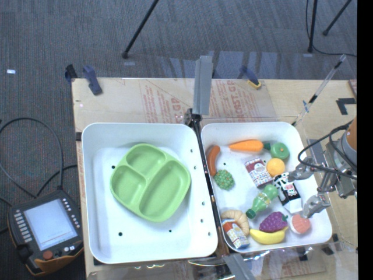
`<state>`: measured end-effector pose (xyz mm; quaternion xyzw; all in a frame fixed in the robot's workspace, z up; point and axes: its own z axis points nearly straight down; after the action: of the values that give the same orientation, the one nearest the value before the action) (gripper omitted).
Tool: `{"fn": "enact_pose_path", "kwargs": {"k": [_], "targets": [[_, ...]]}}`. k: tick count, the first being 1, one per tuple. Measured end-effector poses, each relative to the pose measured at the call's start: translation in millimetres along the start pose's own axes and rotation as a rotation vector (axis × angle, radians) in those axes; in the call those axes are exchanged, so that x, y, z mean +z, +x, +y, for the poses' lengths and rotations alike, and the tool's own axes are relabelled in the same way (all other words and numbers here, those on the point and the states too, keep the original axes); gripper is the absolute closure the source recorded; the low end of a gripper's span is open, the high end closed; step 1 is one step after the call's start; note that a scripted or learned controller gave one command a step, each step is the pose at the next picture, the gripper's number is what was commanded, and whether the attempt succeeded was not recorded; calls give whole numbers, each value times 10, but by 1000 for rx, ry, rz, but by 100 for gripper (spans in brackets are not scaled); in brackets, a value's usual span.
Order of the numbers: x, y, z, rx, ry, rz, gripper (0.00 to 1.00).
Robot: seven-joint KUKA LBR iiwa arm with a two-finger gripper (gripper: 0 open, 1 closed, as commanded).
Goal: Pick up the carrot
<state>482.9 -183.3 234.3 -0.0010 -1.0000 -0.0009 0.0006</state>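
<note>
The gripper (310, 186) sits at the right edge of the right bin (303, 134), its two fingers (315, 205) spread apart with nothing between them. Just to its left lie a small black-and-white carton (287, 189) and, near the lower finger, a pink round piece (301, 223). Further left in the same bin are a green bottle (263, 199), a bunch of purple grapes (273, 221), a banana (267, 236) and a small can (257, 172). An orange fruit (275, 167) and a green round item (280, 150) lie near the far wall. The carrot (247, 146) rests flat at the far side of the right bin, pointing left, well apart from the gripper. The left bin (93, 156) holds a green divided plate (150, 181).
</note>
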Motion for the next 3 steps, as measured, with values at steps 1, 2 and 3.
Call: {"fn": "enact_pose_path", "kwargs": {"k": [1,2,3], "targets": [[1189,-788,886,87,-4,11,0],[1389,2,779,102,3,-21,0],[1395,-291,358,683,-3,-10,0]]}}
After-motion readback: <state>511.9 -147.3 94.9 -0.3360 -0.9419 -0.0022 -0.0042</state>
